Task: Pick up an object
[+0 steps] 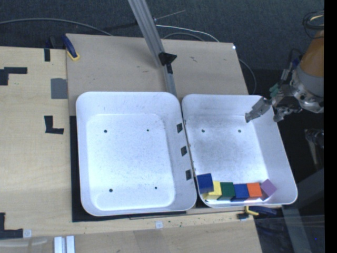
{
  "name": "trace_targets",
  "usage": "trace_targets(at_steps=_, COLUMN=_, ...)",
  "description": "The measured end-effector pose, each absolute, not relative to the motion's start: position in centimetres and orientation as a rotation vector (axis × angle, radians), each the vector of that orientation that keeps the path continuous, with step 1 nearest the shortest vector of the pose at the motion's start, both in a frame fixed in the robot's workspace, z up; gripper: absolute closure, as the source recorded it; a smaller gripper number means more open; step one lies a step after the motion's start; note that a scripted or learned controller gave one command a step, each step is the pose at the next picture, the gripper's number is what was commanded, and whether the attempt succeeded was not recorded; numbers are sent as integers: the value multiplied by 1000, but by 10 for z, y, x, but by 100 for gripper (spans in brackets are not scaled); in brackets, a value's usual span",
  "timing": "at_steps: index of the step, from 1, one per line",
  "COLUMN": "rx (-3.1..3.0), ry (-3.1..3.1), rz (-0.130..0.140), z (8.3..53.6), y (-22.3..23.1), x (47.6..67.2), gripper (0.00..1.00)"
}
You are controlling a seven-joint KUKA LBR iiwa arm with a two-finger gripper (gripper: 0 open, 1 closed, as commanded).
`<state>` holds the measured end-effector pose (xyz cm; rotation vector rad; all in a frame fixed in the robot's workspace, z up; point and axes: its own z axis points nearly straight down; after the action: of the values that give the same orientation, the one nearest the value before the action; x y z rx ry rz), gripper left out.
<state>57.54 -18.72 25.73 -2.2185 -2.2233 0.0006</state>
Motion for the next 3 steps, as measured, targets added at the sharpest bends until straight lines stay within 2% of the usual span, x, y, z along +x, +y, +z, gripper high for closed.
trace_targets(at_steps=1, rx=-2218, ry=-2229, rz=-4, z=298, y=-158, x=576, gripper=0)
trace_targets(at_steps=2, rx=-2219, ry=-2227, rz=-4, z=338, y=-142, x=560, gripper=0)
trace_targets(at_steps=3, rx=-2215, ry=-2224, rz=0, z=338, y=-109, x=535, gripper=0)
